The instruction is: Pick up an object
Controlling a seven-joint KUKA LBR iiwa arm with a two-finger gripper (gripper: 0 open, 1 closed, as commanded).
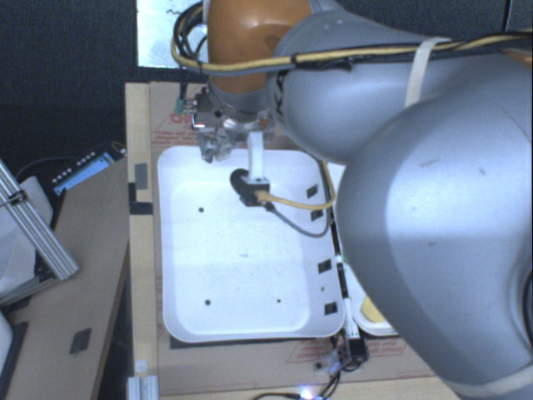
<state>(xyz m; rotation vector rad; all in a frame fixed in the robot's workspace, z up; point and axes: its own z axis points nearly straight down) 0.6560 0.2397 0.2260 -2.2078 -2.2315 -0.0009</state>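
At the far edge of the left bin [164, 232], top centre of the camera view: the gripper [218, 147], hanging below the orange band [250, 23] of the arm [416, 182]. Open or closed: cannot tell, as its tip is small and blurred against the bin rim. Nothing is seen held in it.

Just beside the gripper, toward the view's right: a white post with a black fitting [246, 188] at its foot and a yellow cable [291, 209] trailing off it; judged to be part of the tooling, not a pick item.

Beneath and in front of the gripper: the left bin's floor, bare white with a few small dark specks.

Across the dark divider strip [336, 265] between the bins: the right bin [371, 330], largely covered by the arm's grey bulk.

Candidate task item: yellow object [371, 312], a small patch showing at the near left corner of the right bin, close to the divider. From the gripper it lies well apart, toward the view's lower right, in the other bin. Shape and long axis cannot be told, since most of it sits under the arm.

Judgement: the coming move turns on crossing the divider diagonally toward the near side before any descent.
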